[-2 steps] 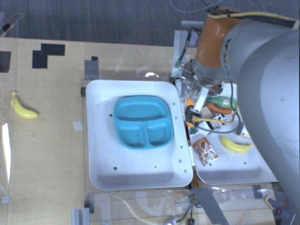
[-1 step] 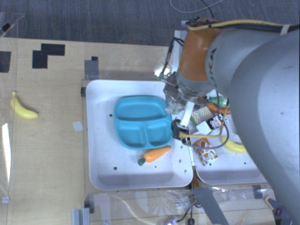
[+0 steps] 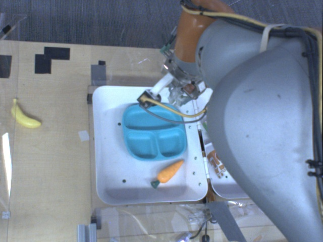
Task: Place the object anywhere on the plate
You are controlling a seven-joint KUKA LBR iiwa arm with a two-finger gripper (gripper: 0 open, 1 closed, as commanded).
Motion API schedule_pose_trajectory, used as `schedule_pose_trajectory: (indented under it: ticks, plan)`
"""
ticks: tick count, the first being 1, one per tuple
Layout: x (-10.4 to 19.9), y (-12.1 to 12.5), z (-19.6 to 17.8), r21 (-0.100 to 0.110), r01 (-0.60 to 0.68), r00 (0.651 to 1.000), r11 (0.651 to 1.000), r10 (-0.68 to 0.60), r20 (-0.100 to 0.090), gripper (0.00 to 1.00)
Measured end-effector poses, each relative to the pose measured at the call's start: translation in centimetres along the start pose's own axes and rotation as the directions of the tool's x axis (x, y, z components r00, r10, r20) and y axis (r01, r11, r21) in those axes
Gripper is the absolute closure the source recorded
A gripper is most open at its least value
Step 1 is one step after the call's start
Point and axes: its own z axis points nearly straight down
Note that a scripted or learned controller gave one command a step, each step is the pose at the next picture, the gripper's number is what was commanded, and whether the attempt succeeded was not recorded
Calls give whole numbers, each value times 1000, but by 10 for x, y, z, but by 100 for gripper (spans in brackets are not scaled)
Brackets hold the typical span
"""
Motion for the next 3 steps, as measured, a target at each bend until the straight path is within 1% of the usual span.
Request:
schedule_pose_trajectory:
  ticks: [1, 2, 3]
  plan:
    - [-16, 34, -16, -1, 268, 963, 963, -268, 0, 100]
    - [-28, -53, -12, 1, 461, 887, 887, -461, -1, 100]
    - [-28, -53, -12, 1, 460, 888, 888, -460, -1, 0]
